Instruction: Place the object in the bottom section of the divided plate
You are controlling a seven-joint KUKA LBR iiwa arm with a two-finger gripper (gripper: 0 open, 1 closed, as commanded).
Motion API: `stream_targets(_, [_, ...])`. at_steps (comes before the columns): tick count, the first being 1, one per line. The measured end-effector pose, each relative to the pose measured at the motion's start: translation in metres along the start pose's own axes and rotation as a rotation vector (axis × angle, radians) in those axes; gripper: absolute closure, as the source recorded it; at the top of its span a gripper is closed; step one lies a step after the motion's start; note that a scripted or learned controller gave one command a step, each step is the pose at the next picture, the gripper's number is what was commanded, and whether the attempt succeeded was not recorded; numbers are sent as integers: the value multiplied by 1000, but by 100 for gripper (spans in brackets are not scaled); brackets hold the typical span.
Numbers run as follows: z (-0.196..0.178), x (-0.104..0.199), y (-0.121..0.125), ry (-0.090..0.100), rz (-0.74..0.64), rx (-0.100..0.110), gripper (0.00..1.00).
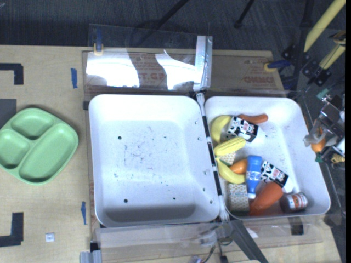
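Note:
The green divided plate (37, 146) lies on the bench left of both bins, with two small sections at its top and one long section at its lower right. Several toy foods fill the right bin (307, 163): a yellow banana (219, 126), a corn cob (230, 146), a red sausage (255, 118), a blue bottle (254, 174), two black-and-white cartons (242, 128), an orange-red carrot shape (265, 197) and a small can (294, 203). My gripper (329, 138) hangs at the far right, just outside that bin's right rim, far from the plate.
The left bin (145, 111) stands between the plate and the right bin. A clear panel (142, 64) rises behind the left bin. Tripod legs and a yellow bar (326, 12) stand at the back right.

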State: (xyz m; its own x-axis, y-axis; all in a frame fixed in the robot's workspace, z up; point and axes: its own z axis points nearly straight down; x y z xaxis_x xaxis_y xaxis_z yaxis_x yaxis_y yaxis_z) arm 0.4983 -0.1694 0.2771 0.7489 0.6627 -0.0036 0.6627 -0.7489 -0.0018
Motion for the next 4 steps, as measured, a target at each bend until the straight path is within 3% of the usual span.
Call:
stream_targets(1, [69, 62, -63, 0, 210, 4, 100])
stream_targets(2, [47, 142, -188, 1, 416, 1, 100])
stream_targets(3, [-56, 75, -112, -1, 482, 0, 100])
stream_targets(4, [-5, 155, -133, 0, 480, 0, 100])
